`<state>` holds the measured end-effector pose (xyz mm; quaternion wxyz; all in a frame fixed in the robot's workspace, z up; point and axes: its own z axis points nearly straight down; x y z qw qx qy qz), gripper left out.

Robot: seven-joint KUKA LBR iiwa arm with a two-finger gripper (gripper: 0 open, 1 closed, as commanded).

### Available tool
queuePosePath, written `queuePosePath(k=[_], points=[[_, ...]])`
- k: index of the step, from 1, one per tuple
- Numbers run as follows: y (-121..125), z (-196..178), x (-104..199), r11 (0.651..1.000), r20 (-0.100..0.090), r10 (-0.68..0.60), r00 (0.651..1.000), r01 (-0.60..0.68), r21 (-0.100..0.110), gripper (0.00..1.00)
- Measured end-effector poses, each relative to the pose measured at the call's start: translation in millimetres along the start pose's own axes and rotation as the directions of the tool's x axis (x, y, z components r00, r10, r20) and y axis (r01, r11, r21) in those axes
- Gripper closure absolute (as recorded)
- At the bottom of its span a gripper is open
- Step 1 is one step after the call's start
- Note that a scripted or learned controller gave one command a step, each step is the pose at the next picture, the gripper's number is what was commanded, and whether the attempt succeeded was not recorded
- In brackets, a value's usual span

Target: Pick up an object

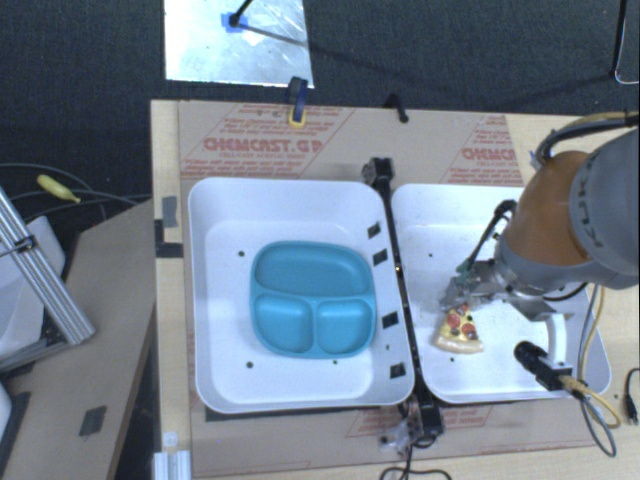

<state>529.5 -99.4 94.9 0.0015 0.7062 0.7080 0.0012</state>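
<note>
Pincer (pixel 462 293) low in right bin (pixel 430 218), directly above pizza slice toy (pixel 459 330). Finger opening cannot be made out. Blue divided plate (pixel 312 299) sits in left bin (pixel 225 218).

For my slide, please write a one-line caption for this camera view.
KUKA arm's gripper poised just above a pizza slice toy in the right bin; blue divided tray in the left bin.

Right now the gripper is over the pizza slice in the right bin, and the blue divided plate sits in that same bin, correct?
Not quite. The camera view shows the blue divided plate in the left bin; the gripper and pizza slice are in the right bin.
</note>
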Motion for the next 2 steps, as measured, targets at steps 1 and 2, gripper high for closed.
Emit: queuePosePath(k=[1, 2], points=[[51, -95, 94, 1.000, -0.005, -0.012, 1.000, 0.012, -0.011, 1.00], [-11, -194, 131, 1.000, -0.003, -0.006, 1.000, 0.006, -0.003, 1.00]])
